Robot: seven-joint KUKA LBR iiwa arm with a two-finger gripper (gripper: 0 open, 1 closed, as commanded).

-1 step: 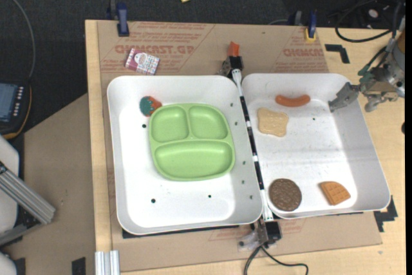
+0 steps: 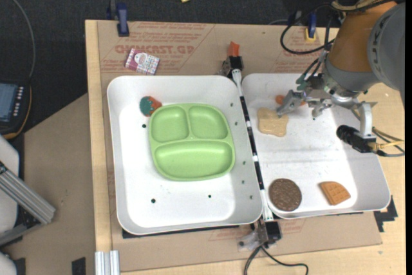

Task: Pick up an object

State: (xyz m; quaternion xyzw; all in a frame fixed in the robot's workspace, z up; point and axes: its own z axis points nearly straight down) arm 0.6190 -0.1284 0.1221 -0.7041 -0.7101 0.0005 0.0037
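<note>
Two bins; in the right one a tan slab [image 2: 272, 123] lies level, gripper [image 2: 300, 104] spread just above it, holding nothing.

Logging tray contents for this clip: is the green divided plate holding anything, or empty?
Empty. All three compartments of the green divided plate show bare green; the small round teal-and-red item lies outside it, at its upper-left corner.

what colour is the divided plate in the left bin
Light green. The divided plate shows plainly in the camera view, lying in the left bin.
</note>
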